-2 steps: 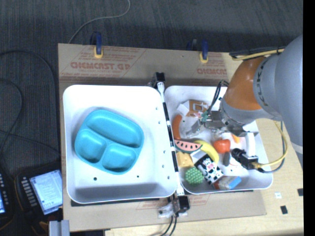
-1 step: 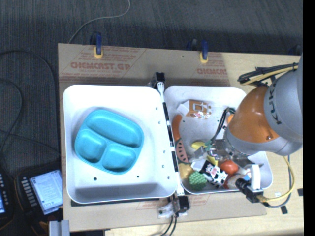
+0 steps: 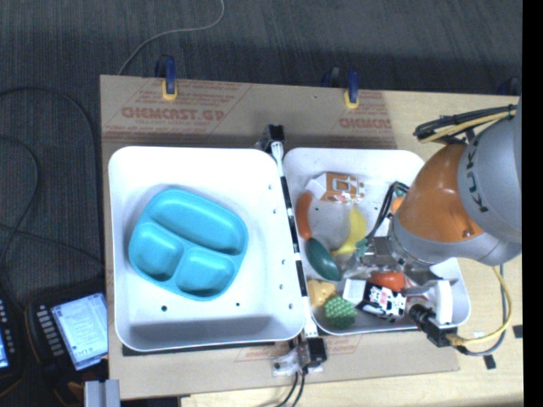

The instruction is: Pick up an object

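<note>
At the left I see the left bin (image 3: 127, 227) holding a blue divided tray (image 3: 188, 242). Right of centre, the right bin (image 3: 356, 158) carries a clutter: an orange carrot (image 3: 303, 214), a dark green piece (image 3: 322, 259), a yellow piece (image 3: 356, 230), and a green knobbly ball (image 3: 340, 310). The hand (image 3: 383, 271) sits low among them at centre right; I cannot tell its spread.

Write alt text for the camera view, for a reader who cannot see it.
A grey robot arm with an orange band reaches from the right into the right white bin, which is crowded with small toys, among them a green ball and a yellow piece. The left white bin holds a blue divided tray.
</note>
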Controlling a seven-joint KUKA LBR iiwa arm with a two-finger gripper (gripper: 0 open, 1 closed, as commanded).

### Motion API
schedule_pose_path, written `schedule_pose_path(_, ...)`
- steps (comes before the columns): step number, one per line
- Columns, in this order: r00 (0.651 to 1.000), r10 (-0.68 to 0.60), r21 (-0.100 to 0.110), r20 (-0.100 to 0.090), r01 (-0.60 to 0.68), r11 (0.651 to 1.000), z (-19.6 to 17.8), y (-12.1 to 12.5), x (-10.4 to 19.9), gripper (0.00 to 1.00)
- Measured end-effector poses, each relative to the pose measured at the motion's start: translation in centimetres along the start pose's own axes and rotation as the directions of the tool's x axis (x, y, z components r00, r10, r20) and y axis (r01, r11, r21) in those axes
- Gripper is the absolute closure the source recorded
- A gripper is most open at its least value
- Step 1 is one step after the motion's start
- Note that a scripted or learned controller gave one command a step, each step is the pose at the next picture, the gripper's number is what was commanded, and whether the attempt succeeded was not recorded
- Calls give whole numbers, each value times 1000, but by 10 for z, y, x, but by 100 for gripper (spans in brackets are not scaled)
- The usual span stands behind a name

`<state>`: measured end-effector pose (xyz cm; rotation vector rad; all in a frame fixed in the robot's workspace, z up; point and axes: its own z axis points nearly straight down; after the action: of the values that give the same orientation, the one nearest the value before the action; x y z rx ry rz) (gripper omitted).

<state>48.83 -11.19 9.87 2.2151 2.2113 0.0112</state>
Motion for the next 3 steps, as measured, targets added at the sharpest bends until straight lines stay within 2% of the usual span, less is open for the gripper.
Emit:
schedule_pose_path(1, 1000, -3, 13, -3, 3, 1000, -86, -3, 76, 100)
schedule_pose_path(2, 1000, -2, 13, -3, 2, 1000, -86, -3, 76, 0)
schedule_pose_path(3, 1000, 0, 14, -2, 0, 1000, -51, -4, -22, 0)
